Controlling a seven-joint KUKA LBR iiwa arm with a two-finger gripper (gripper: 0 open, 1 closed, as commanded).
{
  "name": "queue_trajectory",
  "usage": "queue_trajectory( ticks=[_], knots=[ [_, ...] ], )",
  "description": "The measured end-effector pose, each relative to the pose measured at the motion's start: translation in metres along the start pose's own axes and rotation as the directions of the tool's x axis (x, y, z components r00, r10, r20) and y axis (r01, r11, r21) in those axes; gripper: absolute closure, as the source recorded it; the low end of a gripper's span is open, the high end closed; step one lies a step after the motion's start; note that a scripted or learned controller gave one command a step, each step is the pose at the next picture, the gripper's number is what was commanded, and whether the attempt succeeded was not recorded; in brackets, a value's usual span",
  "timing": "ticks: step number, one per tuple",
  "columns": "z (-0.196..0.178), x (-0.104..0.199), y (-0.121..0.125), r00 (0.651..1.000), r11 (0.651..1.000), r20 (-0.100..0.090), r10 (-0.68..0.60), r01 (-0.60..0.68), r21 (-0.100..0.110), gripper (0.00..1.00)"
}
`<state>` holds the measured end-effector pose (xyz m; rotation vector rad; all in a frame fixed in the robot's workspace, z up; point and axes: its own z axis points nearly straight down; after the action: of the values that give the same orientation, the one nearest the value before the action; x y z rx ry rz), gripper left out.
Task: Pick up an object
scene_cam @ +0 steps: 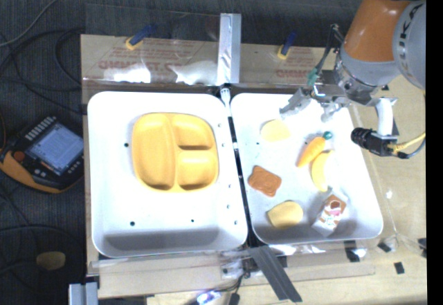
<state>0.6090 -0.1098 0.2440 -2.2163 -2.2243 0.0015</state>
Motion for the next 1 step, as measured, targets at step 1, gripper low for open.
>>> queue_trajectory(
  ticks=[1],
  knots=[
    [0.0924, -0.0567, -0.0558, 0.998, 0.998, 0.001, 0.062, -0.062, 0.001, 0.00]
  ],
)
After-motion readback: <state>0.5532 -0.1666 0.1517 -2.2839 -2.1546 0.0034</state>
